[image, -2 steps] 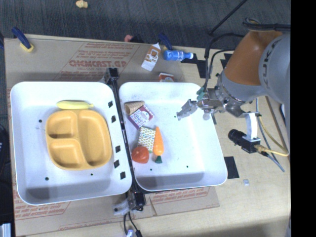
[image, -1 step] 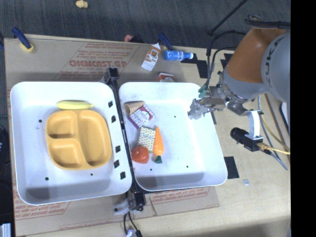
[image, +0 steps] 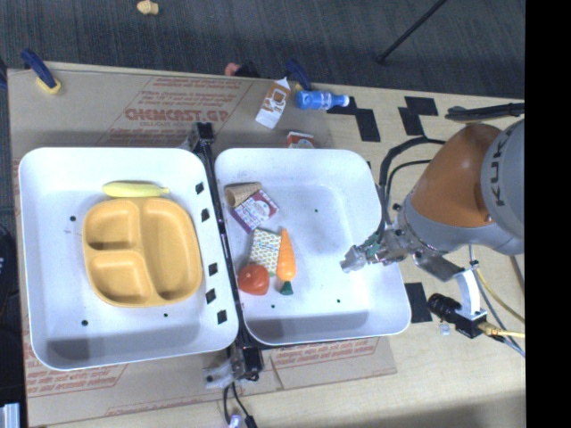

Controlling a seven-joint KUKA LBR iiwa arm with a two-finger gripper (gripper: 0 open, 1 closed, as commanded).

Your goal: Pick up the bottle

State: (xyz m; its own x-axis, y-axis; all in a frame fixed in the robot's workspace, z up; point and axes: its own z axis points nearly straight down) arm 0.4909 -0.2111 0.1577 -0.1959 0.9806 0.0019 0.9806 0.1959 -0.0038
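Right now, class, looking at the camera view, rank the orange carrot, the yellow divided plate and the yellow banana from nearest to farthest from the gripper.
Gripper sits in the right bin.
1. Orange toy carrot, same bin, left of it.
2. Yellow divided plate, left bin's middle.
3. Yellow banana, above the plate.

The gripper hangs low over the right bin's right side, touching nothing. The blue bottle lies on the desk beyond that bin. A carrot, tomato and packets sit inside; the left bin holds a yellow tray and banana.
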